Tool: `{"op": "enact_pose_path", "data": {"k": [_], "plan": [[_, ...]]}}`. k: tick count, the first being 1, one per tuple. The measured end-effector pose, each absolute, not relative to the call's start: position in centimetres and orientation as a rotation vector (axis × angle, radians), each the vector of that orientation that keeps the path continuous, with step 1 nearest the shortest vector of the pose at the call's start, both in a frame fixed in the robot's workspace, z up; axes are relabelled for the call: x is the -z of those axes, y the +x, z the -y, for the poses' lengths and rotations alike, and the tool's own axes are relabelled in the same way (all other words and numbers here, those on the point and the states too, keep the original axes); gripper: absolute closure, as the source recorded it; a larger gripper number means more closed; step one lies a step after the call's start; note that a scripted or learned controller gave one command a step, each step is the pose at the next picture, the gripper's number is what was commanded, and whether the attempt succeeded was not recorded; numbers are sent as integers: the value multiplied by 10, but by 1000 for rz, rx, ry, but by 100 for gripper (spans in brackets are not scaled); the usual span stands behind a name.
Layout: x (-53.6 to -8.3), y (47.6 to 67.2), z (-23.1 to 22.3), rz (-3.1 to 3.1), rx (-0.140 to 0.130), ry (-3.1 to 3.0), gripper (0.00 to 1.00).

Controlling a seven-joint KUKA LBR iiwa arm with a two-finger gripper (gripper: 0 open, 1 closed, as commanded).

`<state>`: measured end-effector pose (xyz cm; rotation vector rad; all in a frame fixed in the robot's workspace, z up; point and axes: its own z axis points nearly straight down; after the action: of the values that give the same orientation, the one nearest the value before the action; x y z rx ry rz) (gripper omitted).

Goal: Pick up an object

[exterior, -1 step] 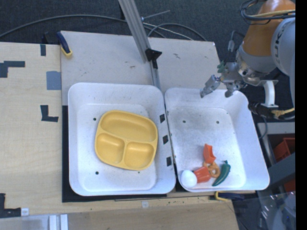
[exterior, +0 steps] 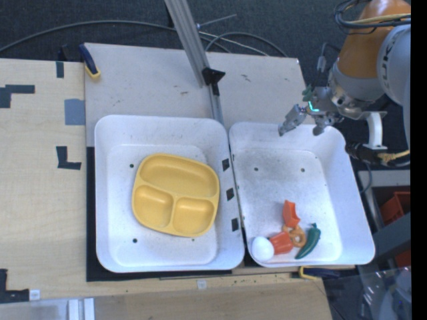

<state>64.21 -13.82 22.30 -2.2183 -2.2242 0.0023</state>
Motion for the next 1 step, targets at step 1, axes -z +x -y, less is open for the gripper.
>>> {"op": "enact_pose_path", "data": {"k": [1], "plan": [[-161,634,136,2220,-9,-2215,0]]}}
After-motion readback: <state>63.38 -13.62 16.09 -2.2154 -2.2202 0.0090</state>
